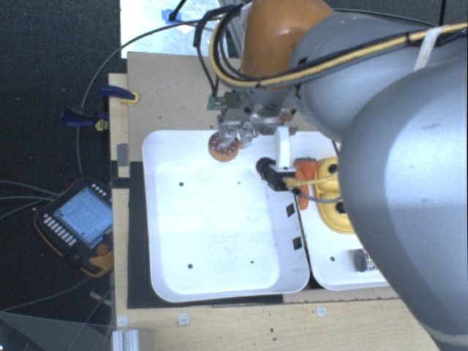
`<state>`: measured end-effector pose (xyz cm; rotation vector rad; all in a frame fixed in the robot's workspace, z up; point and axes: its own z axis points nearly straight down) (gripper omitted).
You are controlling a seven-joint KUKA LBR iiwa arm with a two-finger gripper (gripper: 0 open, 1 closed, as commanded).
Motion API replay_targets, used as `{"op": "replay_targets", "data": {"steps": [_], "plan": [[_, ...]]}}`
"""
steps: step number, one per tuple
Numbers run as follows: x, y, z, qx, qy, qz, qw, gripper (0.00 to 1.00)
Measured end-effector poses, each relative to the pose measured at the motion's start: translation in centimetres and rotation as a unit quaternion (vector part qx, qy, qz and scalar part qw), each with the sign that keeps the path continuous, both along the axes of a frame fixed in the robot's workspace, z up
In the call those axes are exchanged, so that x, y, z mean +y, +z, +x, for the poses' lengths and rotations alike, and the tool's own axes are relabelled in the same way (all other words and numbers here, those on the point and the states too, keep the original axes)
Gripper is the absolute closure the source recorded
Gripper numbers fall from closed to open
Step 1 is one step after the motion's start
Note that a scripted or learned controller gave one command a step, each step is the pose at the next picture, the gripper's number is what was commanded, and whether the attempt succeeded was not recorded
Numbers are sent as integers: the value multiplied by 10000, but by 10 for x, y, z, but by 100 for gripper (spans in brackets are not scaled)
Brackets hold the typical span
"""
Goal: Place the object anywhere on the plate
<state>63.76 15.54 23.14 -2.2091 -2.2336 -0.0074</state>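
the round brown object [223,149] is sitting at the far edge of the left bin [212,232], right up against its rim; the gripper [232,133] is hanging directly over it, touching it or very nearly so, which i am reading as a pick in hand rather than a placing; being tucked against the rim, the object is leaving little room on its far side, and i am guessing that is why the wrist is coming at it from above; the yellow plate [330,205] is lying in the right bin [329,273], partly hidden under the big grey arm [395,159] and well apart from the object, so the carry across to the other bin is not yet done; a small orange thing [307,168] is resting just beside the plate's far edge, and a small grey item [361,260] is lying nearer the front of that bin; as for the tool, i am not managing to tell how wide it is standing, nor whether it is truly gripping the object; the wrist hardware is crowding that spot.
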Motion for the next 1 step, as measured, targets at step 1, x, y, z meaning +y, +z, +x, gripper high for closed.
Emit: {"op": "replay_targets", "data": {"steps": [1], "plan": [[-5, 0, 0, 8, -26, -16, 10000, 0]]}}
